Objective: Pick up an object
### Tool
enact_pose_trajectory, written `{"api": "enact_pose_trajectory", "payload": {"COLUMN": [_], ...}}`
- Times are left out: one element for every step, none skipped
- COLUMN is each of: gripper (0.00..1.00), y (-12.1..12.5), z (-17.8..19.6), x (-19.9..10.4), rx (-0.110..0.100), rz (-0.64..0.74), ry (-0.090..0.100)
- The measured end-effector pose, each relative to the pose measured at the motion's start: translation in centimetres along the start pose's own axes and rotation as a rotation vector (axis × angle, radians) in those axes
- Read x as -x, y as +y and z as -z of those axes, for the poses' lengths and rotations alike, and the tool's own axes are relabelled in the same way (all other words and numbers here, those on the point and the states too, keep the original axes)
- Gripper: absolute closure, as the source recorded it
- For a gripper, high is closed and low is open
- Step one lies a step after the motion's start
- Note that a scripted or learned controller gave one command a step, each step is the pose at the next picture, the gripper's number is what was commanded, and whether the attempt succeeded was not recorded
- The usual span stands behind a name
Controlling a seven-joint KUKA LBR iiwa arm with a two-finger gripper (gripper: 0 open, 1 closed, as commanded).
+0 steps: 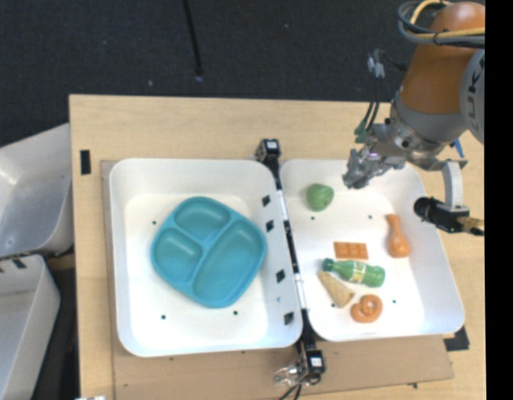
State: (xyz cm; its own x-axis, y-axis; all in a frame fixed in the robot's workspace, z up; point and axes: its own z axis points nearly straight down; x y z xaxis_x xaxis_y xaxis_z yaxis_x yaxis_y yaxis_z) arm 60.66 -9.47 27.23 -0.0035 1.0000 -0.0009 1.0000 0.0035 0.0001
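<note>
The right bin [423,307] holds several small toy foods: a green round piece [319,196], an orange drumstick-like piece [396,237], an orange waffle square [351,251], a green bottle [354,272], a tan wedge [336,288] and an orange ring [366,308]. My gripper [357,176] hangs over the back of the right bin, just right of and above the green round piece, apart from it. Nothing shows between its fingers.
A blue divided plate [208,251] lies in the left bin [131,323]. A divider with black clips [280,223] runs between the bins. White containers [27,194] stand off the bench at the left. A black fitting [440,212] juts over the right bin's right rim.
</note>
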Motion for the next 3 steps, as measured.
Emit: {"api": "enact_pose_trajectory", "payload": {"gripper": [1.00,1.00,1.00], "y": [-1.6,-3.3,-5.8], "z": [-1.8,-3.3,-3.7], "x": [-4.4,-9.6,-14.1], "rx": [-0.001,-0.002,-0.002], "rz": [0.001,0.002,0.002], "ry": [0.000,0.001,0.001]}}
